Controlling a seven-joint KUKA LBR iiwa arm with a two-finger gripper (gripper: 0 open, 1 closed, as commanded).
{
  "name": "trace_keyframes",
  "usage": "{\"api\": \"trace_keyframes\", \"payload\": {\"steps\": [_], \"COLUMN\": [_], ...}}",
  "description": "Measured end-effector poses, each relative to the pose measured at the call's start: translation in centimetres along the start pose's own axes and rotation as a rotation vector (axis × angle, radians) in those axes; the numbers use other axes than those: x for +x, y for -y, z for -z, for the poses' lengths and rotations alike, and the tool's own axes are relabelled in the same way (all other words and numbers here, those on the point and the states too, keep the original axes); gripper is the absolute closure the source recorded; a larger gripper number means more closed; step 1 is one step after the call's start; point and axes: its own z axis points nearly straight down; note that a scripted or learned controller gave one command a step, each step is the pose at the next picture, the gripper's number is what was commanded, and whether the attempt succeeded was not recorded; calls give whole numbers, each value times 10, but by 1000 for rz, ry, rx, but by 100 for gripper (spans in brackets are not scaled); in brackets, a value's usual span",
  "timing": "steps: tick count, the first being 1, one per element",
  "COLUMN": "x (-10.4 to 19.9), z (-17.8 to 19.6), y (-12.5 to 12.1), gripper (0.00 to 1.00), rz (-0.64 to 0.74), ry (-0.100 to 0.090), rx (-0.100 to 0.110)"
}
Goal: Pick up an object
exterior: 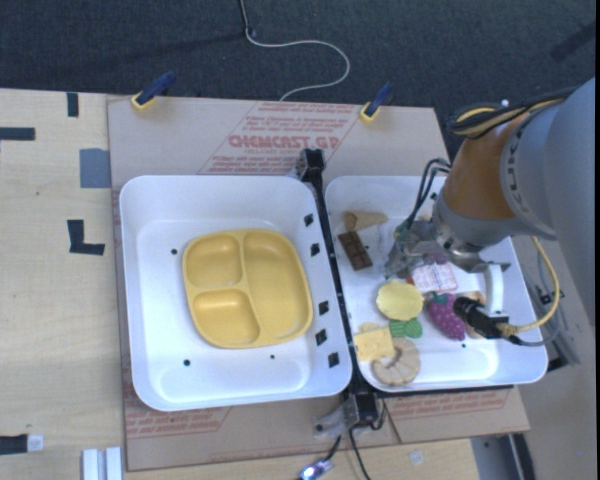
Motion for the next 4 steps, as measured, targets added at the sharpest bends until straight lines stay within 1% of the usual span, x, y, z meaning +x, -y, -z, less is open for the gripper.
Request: {"api": "trace_keyframes", "payload": {"steps": [1,2,3,4], "x": [-5,-13,-12,17], "z": [51,98,126,130], "y": [8,3,2,33], "gripper": [100,100,100,100], "rz": [-1,0,1,1], "ry": [-5,-5,-6,-6], "rx": [6,5,7,11]}}
